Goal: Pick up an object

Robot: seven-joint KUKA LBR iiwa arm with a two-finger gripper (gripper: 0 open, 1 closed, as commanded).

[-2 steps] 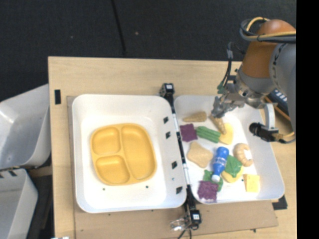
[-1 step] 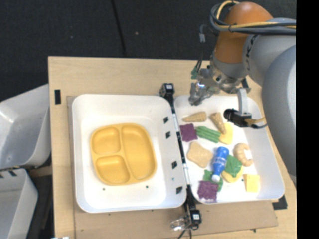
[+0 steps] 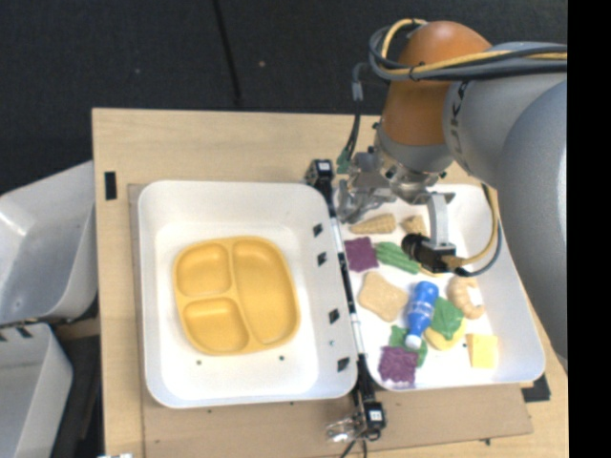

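Robotics test bench in a laboratory setting. An industrial grey arm (image 3: 516, 113) with orange band and exposed cabling stands over a plain wooden bench (image 3: 220, 141). Below the gripper (image 3: 368, 194) lies a white bin (image 3: 506, 351) of toy food pieces; to its left, a second bin (image 3: 153, 370) holds a yellow divided tray (image 3: 235, 294). Dark flooring (image 3: 143, 36) surrounds the bench.
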